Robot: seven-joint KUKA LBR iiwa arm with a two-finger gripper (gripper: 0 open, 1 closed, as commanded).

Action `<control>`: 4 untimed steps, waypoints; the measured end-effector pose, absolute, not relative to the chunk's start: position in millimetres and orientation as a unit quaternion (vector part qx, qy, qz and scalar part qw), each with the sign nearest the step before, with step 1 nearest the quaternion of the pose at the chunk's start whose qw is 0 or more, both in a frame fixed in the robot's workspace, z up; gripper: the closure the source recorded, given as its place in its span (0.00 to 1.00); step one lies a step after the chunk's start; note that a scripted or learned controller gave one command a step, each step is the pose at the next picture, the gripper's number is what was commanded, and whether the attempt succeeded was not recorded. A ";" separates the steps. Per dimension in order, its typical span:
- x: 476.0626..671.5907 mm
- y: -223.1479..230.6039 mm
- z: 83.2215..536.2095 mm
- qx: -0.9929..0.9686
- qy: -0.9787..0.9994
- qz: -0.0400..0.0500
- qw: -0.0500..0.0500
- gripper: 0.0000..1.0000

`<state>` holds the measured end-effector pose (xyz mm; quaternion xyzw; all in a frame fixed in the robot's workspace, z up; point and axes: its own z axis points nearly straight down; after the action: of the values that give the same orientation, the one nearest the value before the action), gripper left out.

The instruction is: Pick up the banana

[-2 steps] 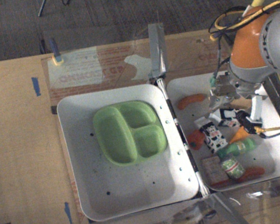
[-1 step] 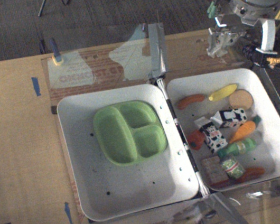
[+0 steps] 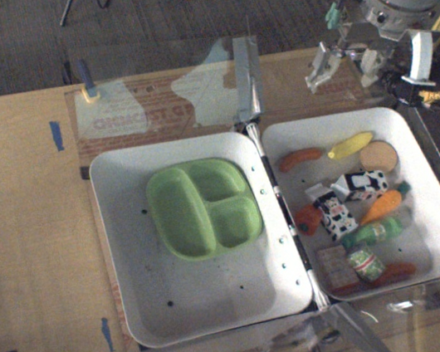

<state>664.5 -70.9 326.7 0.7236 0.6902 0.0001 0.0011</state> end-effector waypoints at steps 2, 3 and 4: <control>627.4 -183.5 86.4 0.677 0.736 0.001 0.001 0.00; 628.6 -183.9 97.7 0.678 0.735 0.002 0.003 1.00; 628.5 -183.9 97.5 0.678 0.735 0.002 0.003 0.00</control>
<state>628.5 -183.9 97.5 0.6782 0.7348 0.0022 0.0026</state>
